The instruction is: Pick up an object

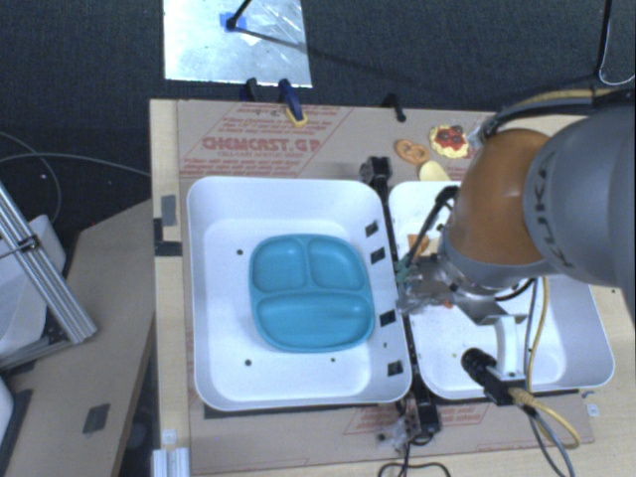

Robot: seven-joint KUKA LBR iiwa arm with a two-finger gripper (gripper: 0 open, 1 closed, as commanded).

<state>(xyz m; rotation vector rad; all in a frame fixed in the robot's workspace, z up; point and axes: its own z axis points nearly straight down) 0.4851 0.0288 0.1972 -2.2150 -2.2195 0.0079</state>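
Item: blue divided plate (306, 293), centre of left bin (214, 266) | Handling: likely light, stiff, slick plastic; you should grip its raised rim | Hand (417, 291): low by right bin's (586, 351) left wall, finger state hidden

A blue divided tray (306, 293) lies in the left bin (214, 266), while the arm (542, 202) hangs over the right bin (586, 351).

Legible text
Brown board (260, 143) under bins: red "CHEMCAST GP". Arm (556, 197): partial lettering "KU".
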